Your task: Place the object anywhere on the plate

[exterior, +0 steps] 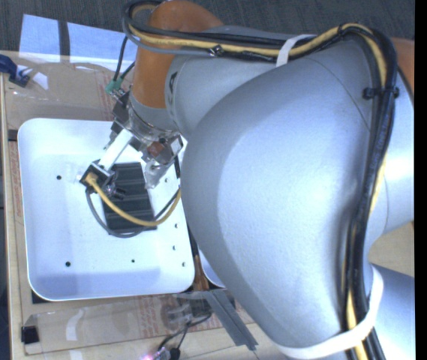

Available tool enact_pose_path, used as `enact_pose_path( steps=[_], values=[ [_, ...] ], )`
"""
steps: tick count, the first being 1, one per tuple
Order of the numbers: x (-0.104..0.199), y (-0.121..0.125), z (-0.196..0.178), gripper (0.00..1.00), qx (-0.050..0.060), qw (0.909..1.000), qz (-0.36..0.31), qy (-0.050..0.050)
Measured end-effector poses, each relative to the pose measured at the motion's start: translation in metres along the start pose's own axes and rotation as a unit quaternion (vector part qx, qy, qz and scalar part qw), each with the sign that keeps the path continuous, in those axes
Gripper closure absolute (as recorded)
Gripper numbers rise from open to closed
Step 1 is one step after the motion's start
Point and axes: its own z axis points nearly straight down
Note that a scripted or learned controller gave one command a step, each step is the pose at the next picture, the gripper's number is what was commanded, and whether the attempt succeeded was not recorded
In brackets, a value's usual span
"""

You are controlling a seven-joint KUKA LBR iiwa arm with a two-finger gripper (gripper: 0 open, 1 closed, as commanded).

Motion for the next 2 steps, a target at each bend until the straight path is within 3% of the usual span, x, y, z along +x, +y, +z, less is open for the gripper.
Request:
enact_pose_path(
  steps=[1,2],
  values=[
    [0.0008,-0.0022,-0.0087,1.0,0.002,1.0,-0.005,-0.002],
    [0.001,-0.0028,-0.0086,0.0,0.003,1.0,-0.005,-0.002]
  ],
)
